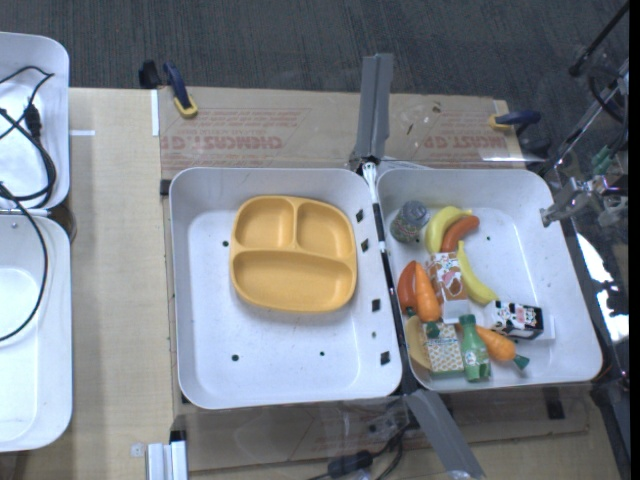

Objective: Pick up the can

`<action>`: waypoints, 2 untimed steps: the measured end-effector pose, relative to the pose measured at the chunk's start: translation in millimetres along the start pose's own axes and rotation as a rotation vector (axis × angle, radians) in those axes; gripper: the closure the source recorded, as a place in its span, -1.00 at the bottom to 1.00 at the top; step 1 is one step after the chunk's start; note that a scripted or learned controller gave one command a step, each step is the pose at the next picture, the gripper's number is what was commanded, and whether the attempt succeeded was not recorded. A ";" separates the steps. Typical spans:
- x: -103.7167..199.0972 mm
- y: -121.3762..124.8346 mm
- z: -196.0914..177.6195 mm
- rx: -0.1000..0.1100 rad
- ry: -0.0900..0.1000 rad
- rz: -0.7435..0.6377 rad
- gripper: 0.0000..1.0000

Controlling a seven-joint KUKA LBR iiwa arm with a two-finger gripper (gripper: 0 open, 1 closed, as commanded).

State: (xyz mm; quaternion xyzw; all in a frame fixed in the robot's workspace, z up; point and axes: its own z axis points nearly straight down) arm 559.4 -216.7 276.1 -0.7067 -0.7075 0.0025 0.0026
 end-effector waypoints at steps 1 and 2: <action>5.8 -54.5 133.6 -0.001 0.002 -0.055 -1.00; 29.0 -46.0 187.9 -0.003 0.002 0.010 -1.00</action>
